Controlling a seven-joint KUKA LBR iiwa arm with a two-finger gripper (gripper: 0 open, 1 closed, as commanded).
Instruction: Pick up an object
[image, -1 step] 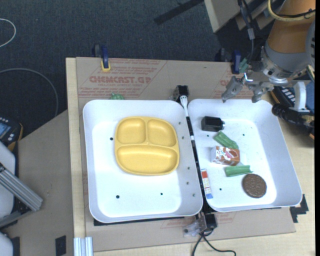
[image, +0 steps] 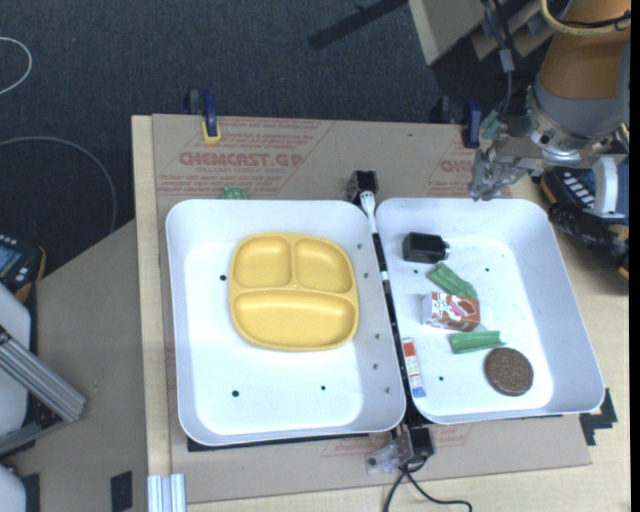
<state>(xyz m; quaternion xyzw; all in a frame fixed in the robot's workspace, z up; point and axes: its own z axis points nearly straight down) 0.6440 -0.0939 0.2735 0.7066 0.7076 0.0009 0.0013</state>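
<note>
The gripper (image: 487, 185) hung just above the far rim of the right bin (image: 570, 270), carried on the grey arm with its orange band reaching in from the right; whether it was apart or together could not be told at this size, and nothing showed in its grasp. Every candidate for the pick lay lower in that bin, nearer the camera: a small black block (image: 424, 246) closest to the gripper, then a green piece (image: 452, 279), a crinkled red-and-white packet (image: 453, 311), a second green piece (image: 475, 341) and a brown disc (image: 509, 370) near the front. A thin marker-like item (image: 412, 366) lay along the bin's left wall. The left bin (image: 200, 300) held only a yellow divided plate (image: 294, 291). The step in hand looked like the approach, with descent not yet begun. The black block seemed the soundest choice, standing apart from its neighbours. The packet and upper green piece lay close together, so aiming there risked catching both or neither. The flat disc would probably offer little to grip.
</note>
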